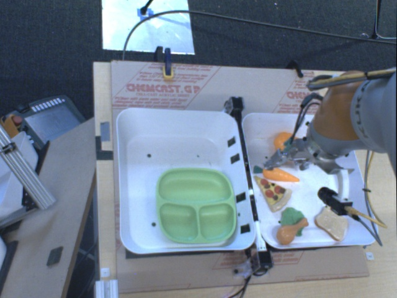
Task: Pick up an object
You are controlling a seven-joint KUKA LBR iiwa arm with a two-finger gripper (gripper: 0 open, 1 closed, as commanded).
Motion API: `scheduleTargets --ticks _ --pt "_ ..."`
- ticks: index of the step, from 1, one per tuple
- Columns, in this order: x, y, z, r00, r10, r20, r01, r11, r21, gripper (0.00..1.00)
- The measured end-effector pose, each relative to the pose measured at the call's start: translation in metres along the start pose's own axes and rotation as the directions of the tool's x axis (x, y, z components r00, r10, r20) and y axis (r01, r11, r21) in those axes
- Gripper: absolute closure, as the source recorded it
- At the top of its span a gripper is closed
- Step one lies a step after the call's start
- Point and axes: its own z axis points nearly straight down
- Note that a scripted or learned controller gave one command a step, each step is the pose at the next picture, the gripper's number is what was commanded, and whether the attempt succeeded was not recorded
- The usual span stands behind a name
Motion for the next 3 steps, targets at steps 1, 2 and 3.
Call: scheduleTargets --ticks 1,2,3 --pt "-0.001 0.000 -0.010 1.000 -0.003 0.005 0.003 1.000 -0.001 1.00" --pt "-0.004 0.003 -0.074 1.000 -0.004 0.004 0.004 1.000 0.015 1.00" --pt "-0.002 0.004 -0.118 1.000 -0.005 0.004 0.005 1.000 0.015 1.00"
